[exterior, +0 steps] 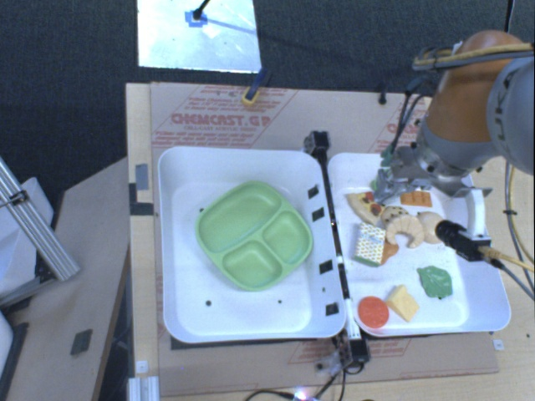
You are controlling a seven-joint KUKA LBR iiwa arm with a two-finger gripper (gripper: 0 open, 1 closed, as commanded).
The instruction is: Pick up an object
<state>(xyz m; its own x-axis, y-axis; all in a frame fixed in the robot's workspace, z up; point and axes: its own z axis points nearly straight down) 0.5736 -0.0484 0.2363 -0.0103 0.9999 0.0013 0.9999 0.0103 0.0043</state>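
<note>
gripper low over the right bin, nothing lifted yet

so, from the camera view we see the gripper down in the right bin, just above the pizza slice and near the croissant. we cannot tell how its tips stand, because the wrist hides them. beside these lie a waffle piece, an orange cracker, a green leaf, a cheese wedge and a red disc. the left bin holds a green divided plate. we judge the pick barely begun: every item rests on the bin floor, and closing, gripping and lifting all remain.
</note>
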